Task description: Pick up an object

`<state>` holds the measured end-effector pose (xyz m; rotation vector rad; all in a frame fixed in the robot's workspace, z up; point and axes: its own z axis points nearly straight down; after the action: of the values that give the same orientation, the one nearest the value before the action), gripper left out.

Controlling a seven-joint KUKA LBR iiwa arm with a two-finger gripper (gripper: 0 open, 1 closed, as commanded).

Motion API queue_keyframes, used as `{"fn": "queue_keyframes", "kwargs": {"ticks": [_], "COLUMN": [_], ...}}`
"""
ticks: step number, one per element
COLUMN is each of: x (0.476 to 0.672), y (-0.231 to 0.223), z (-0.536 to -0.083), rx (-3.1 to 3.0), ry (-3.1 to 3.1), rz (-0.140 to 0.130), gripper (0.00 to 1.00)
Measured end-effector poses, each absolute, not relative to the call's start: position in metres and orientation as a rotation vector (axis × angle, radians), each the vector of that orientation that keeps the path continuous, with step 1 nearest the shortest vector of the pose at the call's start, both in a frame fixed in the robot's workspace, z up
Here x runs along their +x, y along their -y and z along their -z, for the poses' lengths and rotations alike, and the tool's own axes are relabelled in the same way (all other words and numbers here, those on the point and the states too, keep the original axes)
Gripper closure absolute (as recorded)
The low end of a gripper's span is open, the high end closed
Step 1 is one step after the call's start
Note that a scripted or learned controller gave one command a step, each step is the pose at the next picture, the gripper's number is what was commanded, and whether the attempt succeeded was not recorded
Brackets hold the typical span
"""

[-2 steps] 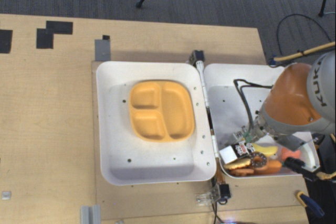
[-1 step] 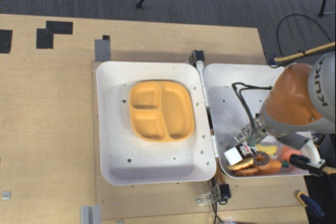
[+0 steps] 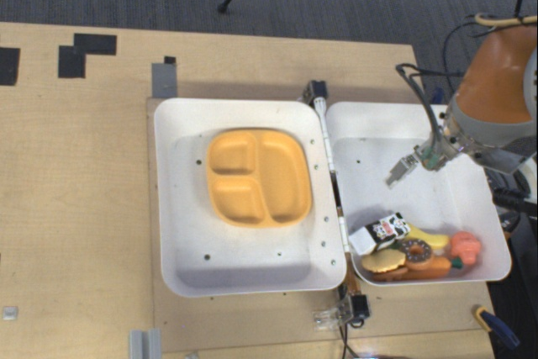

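The fingers [image 3: 403, 170] hang over the right bin [image 3: 370, 130], slanting down and left, and I cannot tell whether they are parted or closed; nothing shows between them. Below them, toys [image 3: 416, 252] lie heaped along the bin's near edge, their row running left to right, leaving the bin's far half bare. The arm [image 3: 500, 84] reaches in from the right. The left bin [image 3: 181, 181] holds a yellow divided plate [image 3: 256, 176].

We're looking at the arm [image 3: 498, 88]: a fat, rounded orange band up top, smooth grey casing under it. Black cables [image 3: 437, 84] loop off its side. Down at the end sits the tool [image 3: 402, 170], small, grey metal, with a greenish bit where it joins the wrist.
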<state>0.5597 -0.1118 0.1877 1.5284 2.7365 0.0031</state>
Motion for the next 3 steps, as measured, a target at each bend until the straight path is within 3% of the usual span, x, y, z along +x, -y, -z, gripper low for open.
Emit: {"fn": "queue_keyframes", "kwargs": {"ticks": [1, 3], "x": [0.508, 0.496], "y": [0.105, 0.092], "z": [-0.091, -0.092], "rx": [1.544, 1.185], "ry": [-2.722, -2.874], "rz": [-0.009, -0.010], "gripper": [0.00, 0.00]}}
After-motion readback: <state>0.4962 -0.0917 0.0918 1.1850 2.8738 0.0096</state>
